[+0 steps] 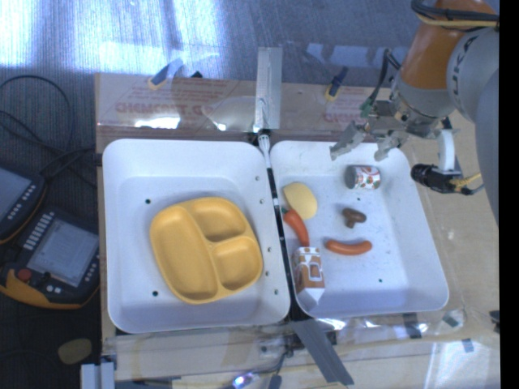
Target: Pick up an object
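Observation:
My gripper [362,146] hangs open over the back of the right bin [418,254], its two fingers spread with nothing between them. Just below and to its right lies a small can [363,177] on its side. Further forward in that bin are a pale yellow round piece [300,198], an orange carrot-like piece [296,227], a small brown lump [353,215], a red sausage [348,247] and a small brown-and-white carton [308,267].
The left bin [130,177] holds a yellow divided tray [206,248]. A metal divider post [267,87] stands behind the seam between the bins. A black cable fitting [434,177] juts over the right bin's right rim. A pendant [40,245] lies off the bench at left.

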